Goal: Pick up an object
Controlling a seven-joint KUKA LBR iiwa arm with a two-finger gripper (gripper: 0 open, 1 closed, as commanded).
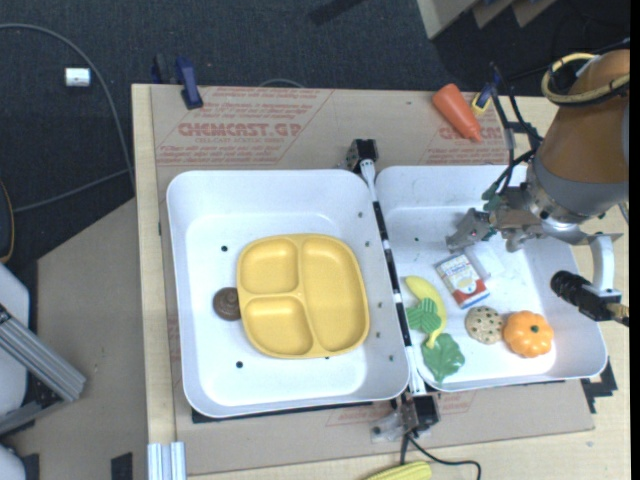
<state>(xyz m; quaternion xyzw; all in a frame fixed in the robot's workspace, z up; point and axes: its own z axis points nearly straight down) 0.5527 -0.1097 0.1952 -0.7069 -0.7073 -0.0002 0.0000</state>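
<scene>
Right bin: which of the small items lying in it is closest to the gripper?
The small red-and-white packet, just below the gripper; the cookie and orange pumpkin lie farther toward the front.

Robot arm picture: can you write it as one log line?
arm: over right bin | jaws: above small carton | held: nothing seen | yellow tray: left bin

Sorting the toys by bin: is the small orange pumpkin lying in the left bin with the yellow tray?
No, the pumpkin lies in the right bin, beside the cookie.
</scene>
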